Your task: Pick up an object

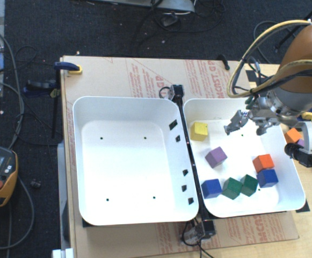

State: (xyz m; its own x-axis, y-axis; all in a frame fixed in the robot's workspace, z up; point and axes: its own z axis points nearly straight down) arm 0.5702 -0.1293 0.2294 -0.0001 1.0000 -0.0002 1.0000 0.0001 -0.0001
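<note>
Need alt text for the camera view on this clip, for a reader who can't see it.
The gripper hangs open over the right bin, holding nothing. Below it lie a yellow block, a purple block, an orange block, two blue and two green blocks.

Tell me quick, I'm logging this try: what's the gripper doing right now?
Gripper: open, holding nothing, hanging above the right bin to the right of the yellow block.

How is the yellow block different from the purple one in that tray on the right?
The yellow block lies near the right bin's far left corner, close to the wall; the purple block lies nearer the middle. The yellow block sits roughly square to the bin, the purple block turned at an angle. Both are small cubes of similar size, lying free.
</note>
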